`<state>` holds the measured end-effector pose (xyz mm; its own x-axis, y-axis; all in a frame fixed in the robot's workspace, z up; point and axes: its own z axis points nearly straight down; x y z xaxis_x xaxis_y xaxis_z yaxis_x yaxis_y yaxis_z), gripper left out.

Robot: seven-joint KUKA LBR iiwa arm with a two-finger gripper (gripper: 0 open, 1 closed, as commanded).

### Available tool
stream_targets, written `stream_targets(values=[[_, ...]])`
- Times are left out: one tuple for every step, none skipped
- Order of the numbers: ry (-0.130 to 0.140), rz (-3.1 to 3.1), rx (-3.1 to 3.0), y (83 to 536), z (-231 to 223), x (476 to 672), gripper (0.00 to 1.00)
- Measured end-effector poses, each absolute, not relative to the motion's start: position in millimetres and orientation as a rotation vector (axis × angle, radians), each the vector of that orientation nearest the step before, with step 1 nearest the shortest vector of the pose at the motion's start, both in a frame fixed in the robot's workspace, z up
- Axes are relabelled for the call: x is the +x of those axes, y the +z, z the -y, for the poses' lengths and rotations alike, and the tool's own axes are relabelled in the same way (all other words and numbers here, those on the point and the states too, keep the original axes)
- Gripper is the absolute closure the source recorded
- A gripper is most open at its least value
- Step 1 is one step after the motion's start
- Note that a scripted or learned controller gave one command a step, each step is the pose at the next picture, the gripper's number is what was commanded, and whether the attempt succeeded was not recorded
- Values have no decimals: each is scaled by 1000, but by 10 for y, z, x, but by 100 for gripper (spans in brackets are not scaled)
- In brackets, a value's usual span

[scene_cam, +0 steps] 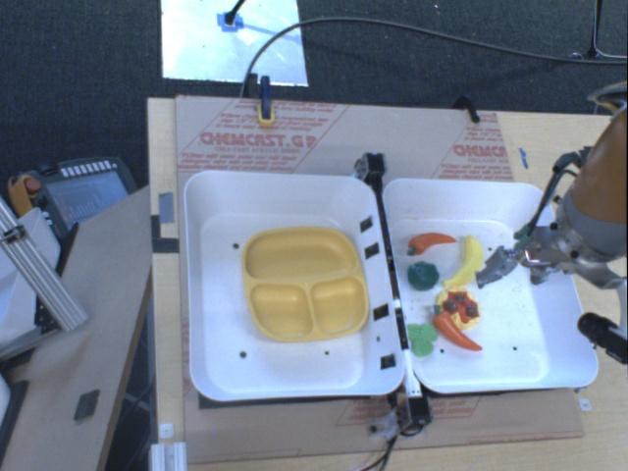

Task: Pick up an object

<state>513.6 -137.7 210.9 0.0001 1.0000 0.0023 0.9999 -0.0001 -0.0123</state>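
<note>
Looking down on the worktop [324, 130], two white bins sit side by side. The left bin [211, 263] carries a yellow tray [299, 283] with three compartments, lying near its middle. The right bin [549, 346] has the toys, all bunched toward its nine o'clock side, close to the divider.

Up at about eleven o'clock in that cluster lies an orange pepper [432, 241], stem end to the left. Just beside it at three o'clock lies a banana [468, 261], tilted, running down to the left. Below the pepper sits a dark green piece [423, 276], rounded. At the cluster's centre there's a red and yellow toy [459, 307], touching the banana's lower end. Down at six o'clock lies a carrot [457, 332], pointing down to the right, and at seven o'clock a light green piece [422, 339], right against the divider.

The arm [599, 194] comes in from three o'clock, orange band visible at the frame edge. The gripper [496, 265] is low over the right bin, tip just beside the banana at its three o'clock. Whether the jaws are open or closed, I cannot tell. Nothing is seen lifted; every toy lies on the bin floor.
</note>
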Motion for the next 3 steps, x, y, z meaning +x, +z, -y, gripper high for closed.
stream_targets(values=[[-1, 2225, -2218, 2176, 1372, 5165, 0], [0, 2224, -2219, 1693, 1334, 5266, 0], [2, 2220, -2218, 1070, 1343, 5238, 0]])
